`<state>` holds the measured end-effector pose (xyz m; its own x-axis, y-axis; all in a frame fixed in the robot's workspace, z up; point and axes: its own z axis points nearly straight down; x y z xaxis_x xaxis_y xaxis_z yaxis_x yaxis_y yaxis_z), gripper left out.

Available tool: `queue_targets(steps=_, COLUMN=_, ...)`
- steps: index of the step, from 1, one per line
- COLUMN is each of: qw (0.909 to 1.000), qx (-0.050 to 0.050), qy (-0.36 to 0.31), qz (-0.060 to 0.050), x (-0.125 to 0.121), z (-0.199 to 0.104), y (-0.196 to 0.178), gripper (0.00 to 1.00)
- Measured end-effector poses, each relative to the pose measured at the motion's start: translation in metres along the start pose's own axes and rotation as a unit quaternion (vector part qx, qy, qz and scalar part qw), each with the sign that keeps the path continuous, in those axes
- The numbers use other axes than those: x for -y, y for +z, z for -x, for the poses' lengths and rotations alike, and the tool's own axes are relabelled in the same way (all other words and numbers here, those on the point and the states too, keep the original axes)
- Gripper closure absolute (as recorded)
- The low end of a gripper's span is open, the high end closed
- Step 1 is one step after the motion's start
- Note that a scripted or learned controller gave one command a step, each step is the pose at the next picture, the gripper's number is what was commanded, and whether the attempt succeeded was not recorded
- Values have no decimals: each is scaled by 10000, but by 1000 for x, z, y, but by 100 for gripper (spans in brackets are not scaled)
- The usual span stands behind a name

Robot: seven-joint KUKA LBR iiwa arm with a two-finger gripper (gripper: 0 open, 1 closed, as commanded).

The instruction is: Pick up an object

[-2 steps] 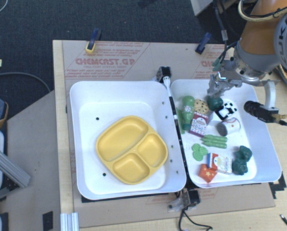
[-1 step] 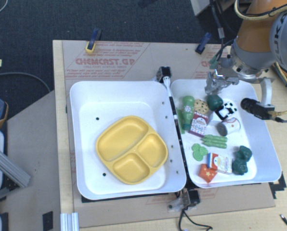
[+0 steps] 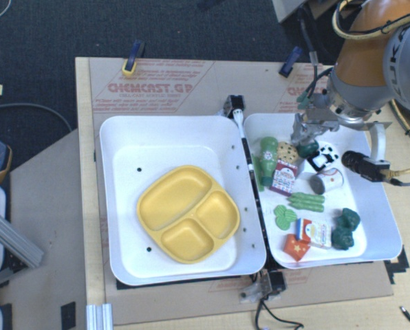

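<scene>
Bright, even light; soft shadows, slight blur

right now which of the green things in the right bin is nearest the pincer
The tall green bottle-like piece by the bin's left wall, just left of the pincer. The green pod, flat leaf shape and dark green lump lie farther toward the front.

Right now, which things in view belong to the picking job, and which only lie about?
For the job:
- gripper
- right bin
- green bottle, small red carton, green pea pod, black and white toy

Lying about:
- yellow tray in the left bin
- blue clamp
- cardboard sheet
</scene>
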<state>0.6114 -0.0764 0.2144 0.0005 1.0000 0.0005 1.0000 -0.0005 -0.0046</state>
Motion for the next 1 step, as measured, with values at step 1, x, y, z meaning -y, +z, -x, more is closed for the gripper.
queue_targets(steps=1, qw=10000, qx=11, qy=-11, qz=44, x=-10, z=1, y=-4, gripper=100)
